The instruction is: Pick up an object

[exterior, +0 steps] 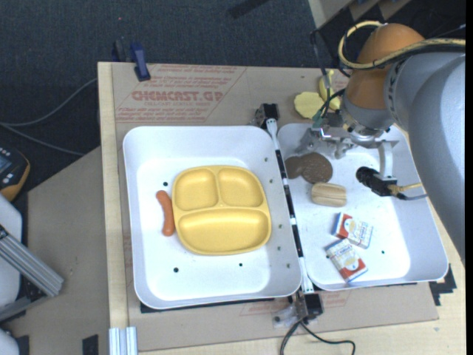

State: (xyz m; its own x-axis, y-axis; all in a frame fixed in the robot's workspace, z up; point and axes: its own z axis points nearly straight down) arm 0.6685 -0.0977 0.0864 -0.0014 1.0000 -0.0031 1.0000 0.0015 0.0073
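The yellow tray (220, 219) and orange sausage (166, 213) crowd the left bin (148, 272) (its rim strips stay open), while the arm (414, 87) blocks the right bin's (414, 250) far end, leaving floor free at right.

bench (185, 95): cardboard sheet with red print under the bins
blue clip (139, 61): at the bench's far-left edge — dark carpet (148, 9) beyond

The brown board (185, 95) under the bins reads "CHEMCAST GP".

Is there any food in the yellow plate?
Empty. The yellow plate's three sections are bare; the orange hot dog lies beside it.
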